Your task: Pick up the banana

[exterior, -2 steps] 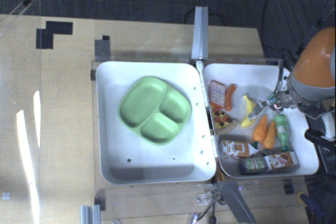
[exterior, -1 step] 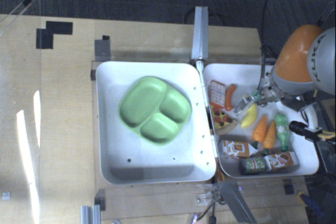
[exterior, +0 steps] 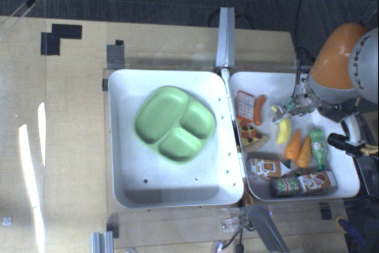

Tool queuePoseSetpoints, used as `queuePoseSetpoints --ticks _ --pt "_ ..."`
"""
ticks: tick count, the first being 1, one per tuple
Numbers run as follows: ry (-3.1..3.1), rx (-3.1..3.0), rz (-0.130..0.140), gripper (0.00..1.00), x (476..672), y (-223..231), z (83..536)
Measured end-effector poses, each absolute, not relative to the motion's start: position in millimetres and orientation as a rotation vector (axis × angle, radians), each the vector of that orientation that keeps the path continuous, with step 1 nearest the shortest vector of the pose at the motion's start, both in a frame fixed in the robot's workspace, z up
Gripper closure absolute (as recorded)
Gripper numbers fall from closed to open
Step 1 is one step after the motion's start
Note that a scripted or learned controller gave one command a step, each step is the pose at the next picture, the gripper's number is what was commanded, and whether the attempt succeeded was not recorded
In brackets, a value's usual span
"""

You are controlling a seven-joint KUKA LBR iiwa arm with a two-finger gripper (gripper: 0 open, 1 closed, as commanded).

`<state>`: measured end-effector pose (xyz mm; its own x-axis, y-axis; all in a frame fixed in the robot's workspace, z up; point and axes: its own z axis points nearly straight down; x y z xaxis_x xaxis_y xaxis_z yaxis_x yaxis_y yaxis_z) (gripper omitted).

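At the near edge of the right bin point(exterior: 349, 189) lies a can point(exterior: 287, 186); beyond it two carrots point(exterior: 298, 150). The banana point(exterior: 283, 131) lies just past them, mid-bin. The gripper point(exterior: 291, 108) hangs over its far end, seemingly touching; whether it grips I cannot tell.

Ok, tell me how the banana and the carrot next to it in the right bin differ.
The banana is yellow; the carrot is orange. The banana looks shorter than the carrot. The banana lies higher in the view, just below the end effector, while the carrot sits lower, beside a green bottle. Both are slim, elongated pieces lying in the right bin, roughly parallel.
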<state>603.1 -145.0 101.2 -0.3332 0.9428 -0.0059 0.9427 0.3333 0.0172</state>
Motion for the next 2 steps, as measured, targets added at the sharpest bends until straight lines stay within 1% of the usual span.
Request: queuePoseSetpoints --ticks 1,2 --pt "2.801 1.401 0.006 1.0 619.6 -155 98" --pt "2.675 1.632 0.007 1.0 603.6 -118 202"
